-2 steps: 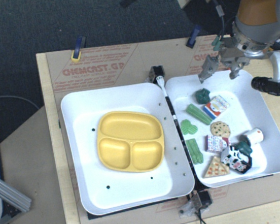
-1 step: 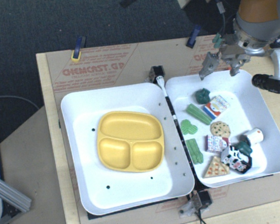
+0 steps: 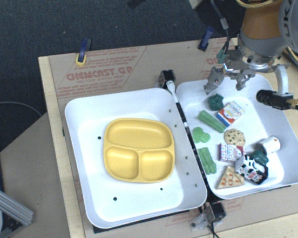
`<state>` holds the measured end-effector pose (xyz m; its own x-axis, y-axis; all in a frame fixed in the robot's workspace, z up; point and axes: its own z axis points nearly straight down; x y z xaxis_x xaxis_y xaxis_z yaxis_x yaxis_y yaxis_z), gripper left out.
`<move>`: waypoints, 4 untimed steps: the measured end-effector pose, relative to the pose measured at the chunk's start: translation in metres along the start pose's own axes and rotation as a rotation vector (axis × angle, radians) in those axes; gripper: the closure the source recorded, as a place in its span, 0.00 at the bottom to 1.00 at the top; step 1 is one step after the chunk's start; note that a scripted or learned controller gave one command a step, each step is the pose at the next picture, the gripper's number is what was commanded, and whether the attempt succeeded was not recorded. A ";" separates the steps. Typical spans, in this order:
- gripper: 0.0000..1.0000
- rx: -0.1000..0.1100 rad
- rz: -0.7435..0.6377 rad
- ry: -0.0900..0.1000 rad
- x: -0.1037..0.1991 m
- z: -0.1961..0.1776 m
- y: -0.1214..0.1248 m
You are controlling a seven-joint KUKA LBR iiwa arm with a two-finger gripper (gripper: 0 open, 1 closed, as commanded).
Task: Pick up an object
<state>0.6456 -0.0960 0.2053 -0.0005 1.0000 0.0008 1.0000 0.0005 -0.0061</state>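
My gripper (image 3: 226, 81) hangs over the far edge of the right bin (image 3: 292, 148), open, with nothing between its fingers. Just below it in that bin lie a dark green lump (image 3: 215, 101) and a red, white and blue packet (image 3: 230, 111). Further toward the front are a green bar (image 3: 210, 120), a round cookie (image 3: 233, 136), a green blob (image 3: 200, 134), a second green bar (image 3: 206, 160), a pizza slice (image 3: 230, 177), a black and white cow toy (image 3: 251, 170) and a white cylinder (image 3: 270, 143).
The left bin (image 3: 87, 167) holds a yellow divided plate (image 3: 138, 150). The two bins meet along a raised rim (image 3: 186, 132). Blue clamps (image 3: 82, 51) grip the back edge of the cardboard base.
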 end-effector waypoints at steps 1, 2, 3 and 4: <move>0.00 0.002 0.000 0.000 0.004 0.064 0.000; 0.00 -0.007 0.000 -0.001 0.005 0.115 0.001; 1.00 -0.004 0.002 -0.001 0.004 0.103 0.000; 1.00 -0.013 0.002 -0.003 -0.004 0.041 -0.001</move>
<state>0.6444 -0.0999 0.1639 0.0012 1.0000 -0.0019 1.0000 -0.0012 0.0072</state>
